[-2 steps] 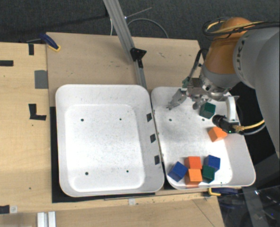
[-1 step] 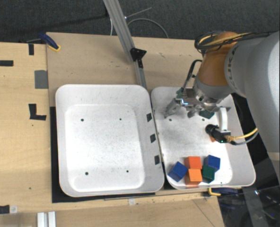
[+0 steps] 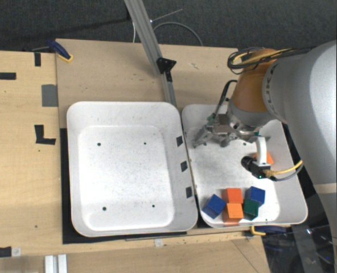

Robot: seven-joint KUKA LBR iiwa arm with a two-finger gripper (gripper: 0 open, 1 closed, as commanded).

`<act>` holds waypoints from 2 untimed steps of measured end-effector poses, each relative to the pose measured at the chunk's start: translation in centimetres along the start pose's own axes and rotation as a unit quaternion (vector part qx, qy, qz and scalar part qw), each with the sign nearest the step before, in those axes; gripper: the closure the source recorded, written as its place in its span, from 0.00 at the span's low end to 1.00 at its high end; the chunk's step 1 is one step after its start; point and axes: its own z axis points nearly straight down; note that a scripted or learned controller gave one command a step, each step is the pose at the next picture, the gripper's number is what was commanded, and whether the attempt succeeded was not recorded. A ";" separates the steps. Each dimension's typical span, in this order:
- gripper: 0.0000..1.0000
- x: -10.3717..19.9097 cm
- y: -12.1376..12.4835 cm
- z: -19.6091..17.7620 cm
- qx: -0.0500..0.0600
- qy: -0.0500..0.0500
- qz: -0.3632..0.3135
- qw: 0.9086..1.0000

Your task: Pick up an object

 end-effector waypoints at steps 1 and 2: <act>1.00 0.1 0.1 -1.2 -0.001 0.001 0.000 1.000; 1.00 -0.6 0.1 -5.8 -0.005 0.000 0.000 1.000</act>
